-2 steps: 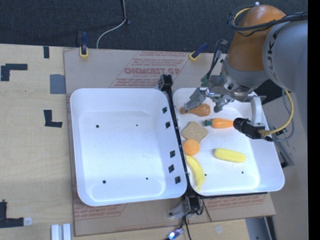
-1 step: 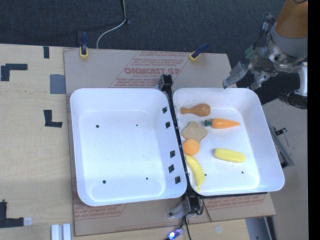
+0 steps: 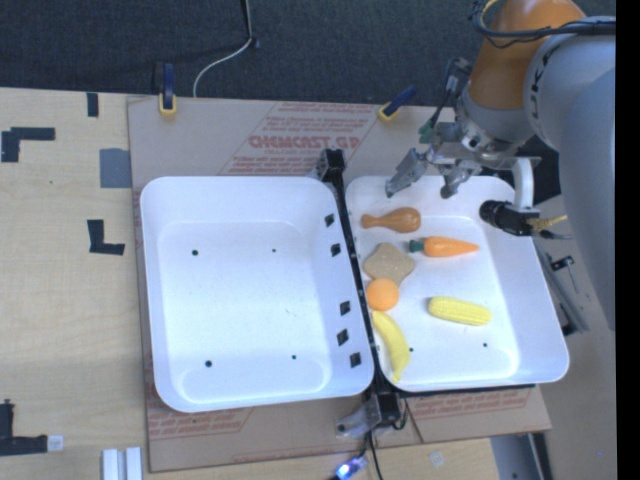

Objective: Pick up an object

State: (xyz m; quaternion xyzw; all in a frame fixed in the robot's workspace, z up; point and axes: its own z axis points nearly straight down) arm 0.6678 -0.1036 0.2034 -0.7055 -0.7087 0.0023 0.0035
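- Looking down on the table point(image 3: 60, 268), I see two white bins side by side: the left bin point(image 3: 240, 368) and the right bin point(image 3: 520, 353).
- My arm point(image 3: 560, 58) reaches in from the right over the right bin's far edge.
- My gripper point(image 3: 430, 176) hovers above that far edge with its fingers spread apart, grasping nothing.
- Toys lie in the right bin: a drumstick point(image 3: 392, 220), a carrot point(image 3: 445, 248), a corn cob point(image 3: 460, 312), a banana point(image 3: 392, 343), a bread slice point(image 3: 388, 262), and an orange point(image 3: 382, 294) touching the bread.
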